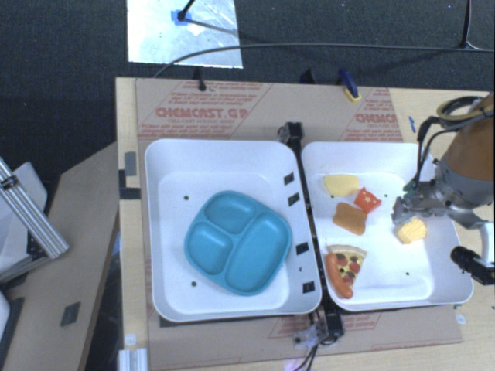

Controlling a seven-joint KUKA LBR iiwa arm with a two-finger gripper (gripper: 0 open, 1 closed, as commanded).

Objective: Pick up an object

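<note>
Left bin (pixel 166 165) holds a blue plate (pixel 237 241); right bin (pixel 445 284) holds toy foods; fingers' (pixel 405 211) state unclear.

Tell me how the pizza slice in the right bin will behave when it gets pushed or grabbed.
The pizza slice looks like moulded toy food, so probably stiff and light. It lies flat, so it should slide rather than roll. Its low profile may leave the jaws little to grip, and it sits near the bin wall.

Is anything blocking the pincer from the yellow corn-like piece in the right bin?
Nothing visible. The pincer hangs right at the upper left edge of the yellow corn-like piece; the red block and brown oval piece lie apart, further left.
</note>
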